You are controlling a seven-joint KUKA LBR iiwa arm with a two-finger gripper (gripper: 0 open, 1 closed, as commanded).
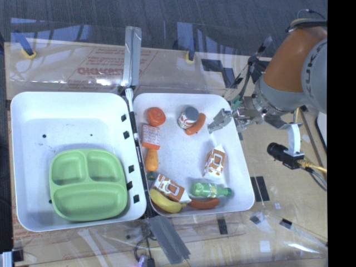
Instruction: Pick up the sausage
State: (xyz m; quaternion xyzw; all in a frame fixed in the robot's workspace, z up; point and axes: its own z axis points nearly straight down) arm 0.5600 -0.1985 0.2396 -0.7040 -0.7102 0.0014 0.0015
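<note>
A red-orange sausage (197, 125) lies in the upper part of the right bin (243, 166), leaning against a small grey-and-white round can (188, 117). A second, darker brown-red sausage (204, 203) lies along the bin's front wall, under a green bottle (210, 191). My gripper (219, 120) hangs over the bin's upper right area, just right of the red-orange sausage and slightly apart from it. Nothing is visibly held in it.
The right bin also holds an orange tomato (156, 115), a red-and-white packet (151, 136), a carrot (151, 161), a white-and-orange carton (214, 163), a banana (164, 203) and another carton (170, 187). The left bin (33, 115) holds a green divided plate (88, 185).
</note>
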